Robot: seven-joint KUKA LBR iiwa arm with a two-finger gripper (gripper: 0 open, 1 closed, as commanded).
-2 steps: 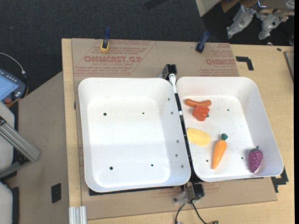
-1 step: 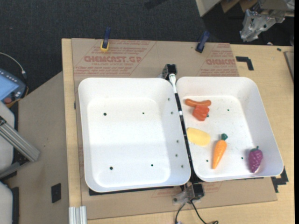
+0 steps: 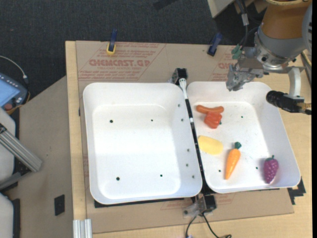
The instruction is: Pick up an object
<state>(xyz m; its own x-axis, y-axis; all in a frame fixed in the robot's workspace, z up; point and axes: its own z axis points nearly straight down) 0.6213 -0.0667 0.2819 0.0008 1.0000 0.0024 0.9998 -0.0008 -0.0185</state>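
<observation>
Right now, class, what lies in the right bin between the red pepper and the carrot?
In the camera view, the yellow lemon-like piece lies between the red pepper above and the carrot below, slightly towards the divider; it touches neither.

One fixed camera looks down at a slant on both white bins [image 3: 91, 133] from above.

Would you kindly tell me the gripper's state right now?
Gripper: above the far edge of the right bin, nothing seen held; open or closed cannot be told.
</observation>
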